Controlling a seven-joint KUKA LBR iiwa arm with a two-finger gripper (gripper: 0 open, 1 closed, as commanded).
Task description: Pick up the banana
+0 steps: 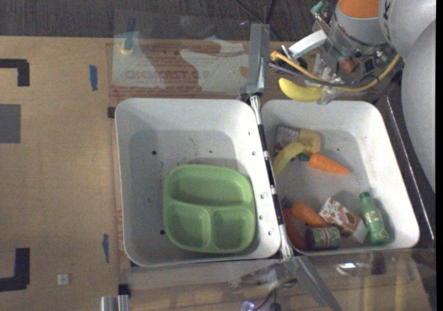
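Note:
A yellow banana hangs over the far rim of the right bin, its right end caught between the fingers of my gripper, which is shut on it. The grey arm with its orange band comes in from the upper right, directly above the banana. A second yellow banana-like piece lies inside the right bin near its left wall, next to a carrot.
The right bin also holds another carrot, a juice box, a green bottle and a can. A green divided plate sits in the left bin. Cables hang around the wrist.

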